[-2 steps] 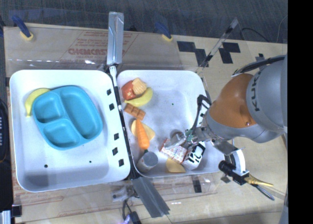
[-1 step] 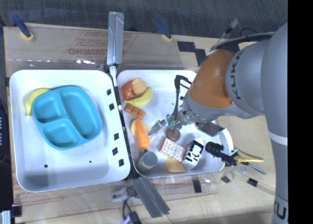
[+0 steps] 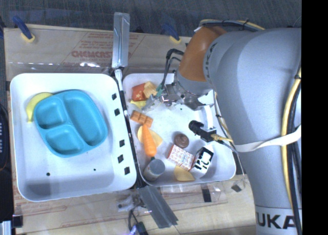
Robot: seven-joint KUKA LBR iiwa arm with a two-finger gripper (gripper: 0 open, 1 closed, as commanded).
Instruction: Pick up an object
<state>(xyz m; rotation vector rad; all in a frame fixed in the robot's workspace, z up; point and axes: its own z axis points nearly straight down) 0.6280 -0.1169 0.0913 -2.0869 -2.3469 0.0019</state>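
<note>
My gripper is low in the far left part of the right bin, reaching in from the right. Just to its left lie a red and orange piece and a small yellow piece, close to the gripper tip. Nearer the front I see a brown ridged bar, an orange carrot on a yellow slice, a brown round piece, a pink checked box, a grey cup, a yellow wedge and a black-and-white item.
The left bin holds a blue divided plate with a yellow banana-like piece poking out at its far left. A metal divider stands between the bins at the back. The big grey arm covers the right bin's right side.
</note>
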